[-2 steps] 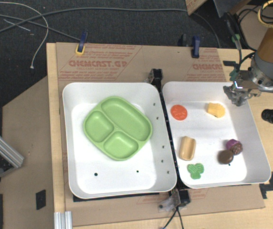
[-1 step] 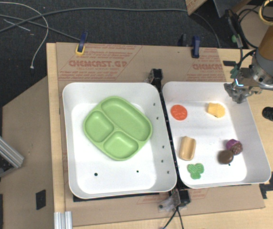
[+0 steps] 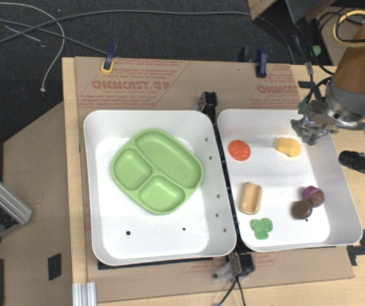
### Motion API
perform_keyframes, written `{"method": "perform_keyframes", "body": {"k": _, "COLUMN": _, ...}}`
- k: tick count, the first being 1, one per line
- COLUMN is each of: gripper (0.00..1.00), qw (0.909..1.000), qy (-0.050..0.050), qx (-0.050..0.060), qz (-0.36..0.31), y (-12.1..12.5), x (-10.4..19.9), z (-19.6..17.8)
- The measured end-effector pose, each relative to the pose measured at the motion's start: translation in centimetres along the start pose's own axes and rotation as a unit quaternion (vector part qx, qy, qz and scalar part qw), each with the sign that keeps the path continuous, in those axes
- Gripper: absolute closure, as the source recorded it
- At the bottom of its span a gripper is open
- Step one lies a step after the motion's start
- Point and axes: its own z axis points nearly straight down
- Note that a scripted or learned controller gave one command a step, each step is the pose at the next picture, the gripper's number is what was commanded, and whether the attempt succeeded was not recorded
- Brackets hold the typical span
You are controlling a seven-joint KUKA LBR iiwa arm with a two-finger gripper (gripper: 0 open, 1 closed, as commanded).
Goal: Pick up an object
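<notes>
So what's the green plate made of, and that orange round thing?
The green plate looks like plastic: one even pale green, smooth, with three moulded sections and soft rounded edges. The orange round thing in the other bin looks like a plastic toy food, plain flat colour with a dull finish, though it could be rubber; it is too small to tell for sure.

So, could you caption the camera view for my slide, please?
Gripper poised beside the yellow piece in the right bin.
</notes>
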Motion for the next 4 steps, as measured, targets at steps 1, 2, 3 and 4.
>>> {"method": "perform_keyframes", "body": {"k": 1, "gripper": 0.00, "qw": 1.0000, "qy": 0.001, "qx": 0.002, "qz": 0.000, "y": -0.3, "x": 0.9, "z": 4.7}}
{"method": "perform_keyframes", "body": {"k": 2, "gripper": 0.00, "qw": 1.0000, "qy": 0.001, "qx": 0.002, "qz": 0.000, "y": -0.3, "x": 1.4, "z": 9.0}}
{"method": "perform_keyframes", "body": {"k": 3, "gripper": 1.00, "qw": 1.0000, "qy": 0.000, "qx": -0.001, "qz": 0.000, "y": -0.1, "x": 1.3, "z": 7.6}}
{"method": "perform_keyframes", "body": {"k": 4, "gripper": 1.00, "qw": 1.0000, "qy": -0.001, "qx": -0.004, "qz": 0.000, "y": -0.6, "x": 1.4, "z": 1.4}}
